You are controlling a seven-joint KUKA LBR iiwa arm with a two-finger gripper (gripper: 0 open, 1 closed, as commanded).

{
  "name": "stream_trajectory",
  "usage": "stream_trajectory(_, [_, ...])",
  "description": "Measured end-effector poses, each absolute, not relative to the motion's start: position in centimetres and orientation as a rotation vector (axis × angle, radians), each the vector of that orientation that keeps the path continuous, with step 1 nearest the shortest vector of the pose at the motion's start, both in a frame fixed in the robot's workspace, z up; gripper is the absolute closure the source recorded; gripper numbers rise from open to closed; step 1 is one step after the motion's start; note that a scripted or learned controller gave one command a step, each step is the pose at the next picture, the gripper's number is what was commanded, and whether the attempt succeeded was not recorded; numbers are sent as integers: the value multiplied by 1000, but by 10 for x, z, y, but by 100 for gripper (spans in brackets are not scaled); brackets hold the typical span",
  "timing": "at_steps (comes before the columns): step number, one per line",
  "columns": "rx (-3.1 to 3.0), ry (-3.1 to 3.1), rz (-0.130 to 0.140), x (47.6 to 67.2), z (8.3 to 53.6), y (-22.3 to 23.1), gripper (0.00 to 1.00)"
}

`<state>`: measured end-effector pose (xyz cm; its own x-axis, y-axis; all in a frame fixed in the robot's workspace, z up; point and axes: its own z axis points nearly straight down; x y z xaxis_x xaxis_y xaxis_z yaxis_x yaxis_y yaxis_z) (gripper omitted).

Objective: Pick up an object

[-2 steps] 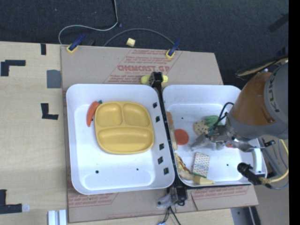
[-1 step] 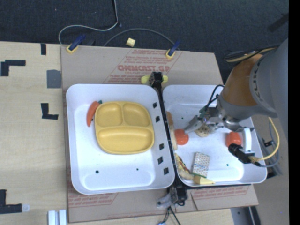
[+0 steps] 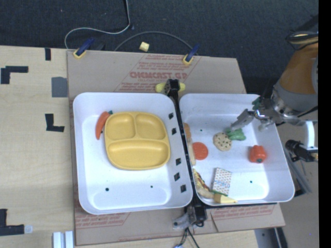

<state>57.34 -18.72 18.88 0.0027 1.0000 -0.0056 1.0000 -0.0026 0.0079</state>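
The right bin (image 3: 269, 190) holds several small items: a green toy (image 3: 237, 135), a speckled round cookie (image 3: 223, 141), an orange disc (image 3: 200, 150), a red pepper-like toy (image 3: 257, 153), a patterned card (image 3: 222, 180) and a sandwich-like piece (image 3: 203, 186) with a yellow wedge (image 3: 223, 199) by the front wall. My gripper (image 3: 240, 123) reaches in from the right and hangs low over the bin's back right part. Its tip is just above and beside the green toy. Nothing shows held in it.
The left bin (image 3: 88, 190) carries a yellow divided plate (image 3: 137, 140) and an orange carrot-like toy (image 3: 102, 124) at its left. A black divider (image 3: 178, 138) runs between the bins. The arm's body (image 3: 300, 81) stands over the right bin's far right corner.
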Motion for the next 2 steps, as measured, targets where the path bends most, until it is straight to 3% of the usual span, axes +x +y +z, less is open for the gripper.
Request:
stream_trajectory(1, [2217,2217,3,592,98,-147,0])
stream_trajectory(2, [2220,2214,6,539,88,-144,0])
